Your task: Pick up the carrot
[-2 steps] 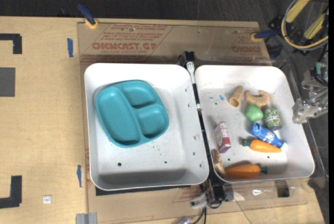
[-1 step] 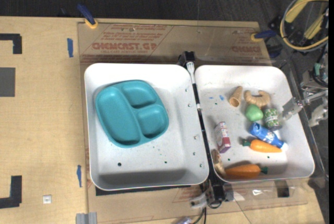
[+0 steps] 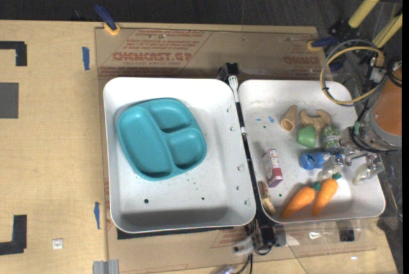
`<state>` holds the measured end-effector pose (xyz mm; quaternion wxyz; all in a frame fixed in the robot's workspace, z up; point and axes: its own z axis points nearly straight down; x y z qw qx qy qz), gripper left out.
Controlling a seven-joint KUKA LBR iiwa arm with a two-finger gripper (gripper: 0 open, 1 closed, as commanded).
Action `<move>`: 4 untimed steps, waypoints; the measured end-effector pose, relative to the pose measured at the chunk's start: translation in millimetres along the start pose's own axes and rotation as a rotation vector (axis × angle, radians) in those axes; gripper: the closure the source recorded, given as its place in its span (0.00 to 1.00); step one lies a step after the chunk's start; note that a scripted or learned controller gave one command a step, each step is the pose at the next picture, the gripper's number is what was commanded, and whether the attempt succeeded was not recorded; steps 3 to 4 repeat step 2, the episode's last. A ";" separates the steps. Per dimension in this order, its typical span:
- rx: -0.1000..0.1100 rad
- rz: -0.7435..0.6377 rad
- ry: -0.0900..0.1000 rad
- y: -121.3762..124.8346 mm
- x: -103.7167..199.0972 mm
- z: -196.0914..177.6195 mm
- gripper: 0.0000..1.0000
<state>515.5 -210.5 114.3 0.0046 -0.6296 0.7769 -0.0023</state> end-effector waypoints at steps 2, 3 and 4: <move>0.014 -0.092 -0.008 27.1 -1.5 12.4 1.00; 0.014 -0.092 -0.008 27.1 -1.5 12.4 1.00; 0.014 -0.092 -0.008 27.1 -1.5 12.4 1.00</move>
